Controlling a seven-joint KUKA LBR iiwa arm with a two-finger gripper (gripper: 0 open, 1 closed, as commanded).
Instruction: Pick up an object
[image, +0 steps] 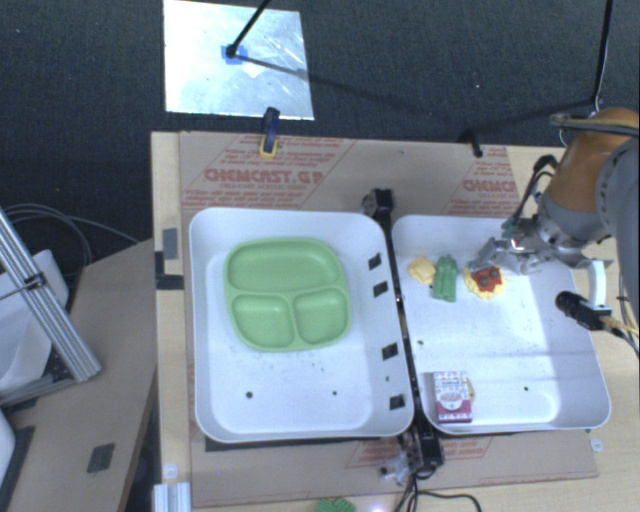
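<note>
Lower right, small carton lies near right bin front edge. Further up: yellow piece, green toy, red-yellow toy. Jaws directly above that last one; spread or pressed, can't tell. Green tray in left bin.

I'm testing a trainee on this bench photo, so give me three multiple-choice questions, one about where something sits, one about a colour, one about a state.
1. Where does the divided tray lie?
A. left bin
B. right bin
C. on the floor

2. What colour is that tray?
A. red
B. green
C. blue

3. How does the small carton stand in relation to the gripper?
A. clamped in it
B. lying in the right bin, apart from it
C. stacked on the tray

Answers: 1 A, it lies within the left bin. 2 B, it is pale green. 3 B, it lies near the bin's front edge while the gripper is by the red and yellow item.
</note>
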